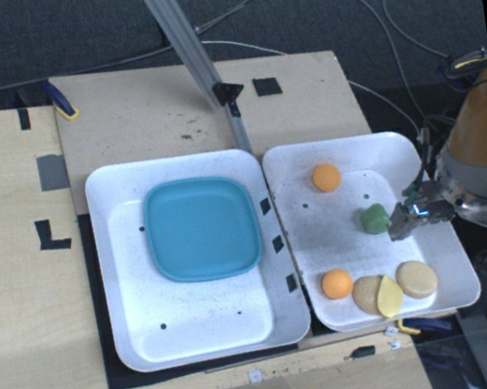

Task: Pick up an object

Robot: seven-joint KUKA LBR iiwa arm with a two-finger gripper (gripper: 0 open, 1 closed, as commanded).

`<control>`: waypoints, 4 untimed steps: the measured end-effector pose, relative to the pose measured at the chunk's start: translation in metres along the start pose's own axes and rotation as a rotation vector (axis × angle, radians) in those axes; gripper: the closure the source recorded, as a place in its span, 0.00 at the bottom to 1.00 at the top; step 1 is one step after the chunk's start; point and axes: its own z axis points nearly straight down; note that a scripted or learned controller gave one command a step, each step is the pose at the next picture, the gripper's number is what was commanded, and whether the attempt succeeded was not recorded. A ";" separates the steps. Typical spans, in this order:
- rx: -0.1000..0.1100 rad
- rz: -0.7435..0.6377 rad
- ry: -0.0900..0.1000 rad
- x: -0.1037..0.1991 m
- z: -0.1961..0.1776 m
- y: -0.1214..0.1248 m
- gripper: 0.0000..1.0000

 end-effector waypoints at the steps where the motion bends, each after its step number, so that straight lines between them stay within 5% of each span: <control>1: 0.001 0.000 0.000 0.003 -0.050 0.010 1.00; 4: 0.005 -0.003 0.001 0.152 -0.049 0.086 1.00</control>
